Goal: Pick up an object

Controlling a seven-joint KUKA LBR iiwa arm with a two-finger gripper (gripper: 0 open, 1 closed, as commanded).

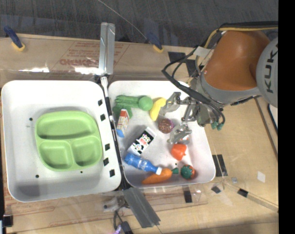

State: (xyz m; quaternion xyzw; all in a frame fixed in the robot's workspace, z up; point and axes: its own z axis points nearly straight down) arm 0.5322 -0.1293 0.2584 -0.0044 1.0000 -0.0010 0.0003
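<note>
- We see the gripper (179, 133) low over the right bin (202, 152), hanging from the grey arm (235, 62) with its orange band, which comes in from the right.
- Its metal fingers (182, 130) point down and left; we cannot tell how far apart they stand, and we see nothing clearly held between them.
- Just under the fingertips lies a small orange-red piece (178, 151), touching or nearly touching the gripper; we cannot tell which.
- Just above and left of the gripper sits a brownish round object (165, 126).
- Further up and left, a yellow piece (157, 107) lies against a green vegetable toy (133, 102) near the bin's far wall.
- Below the gripper, near the bin's front wall, sits a green and red round toy (187, 171), and beside it, to the left, an orange carrot (157, 178).
- Left of the gripper lies a black-and-white carton (143, 141), tilted; a blue bottle (141, 164) lies below it.
- Further left, by the divider between the bins, an orange-and-white bottle (122, 122) lies on its side.
- Well apart to the left, the left bin (16, 130) holds a green compartment tray (68, 140).
</note>
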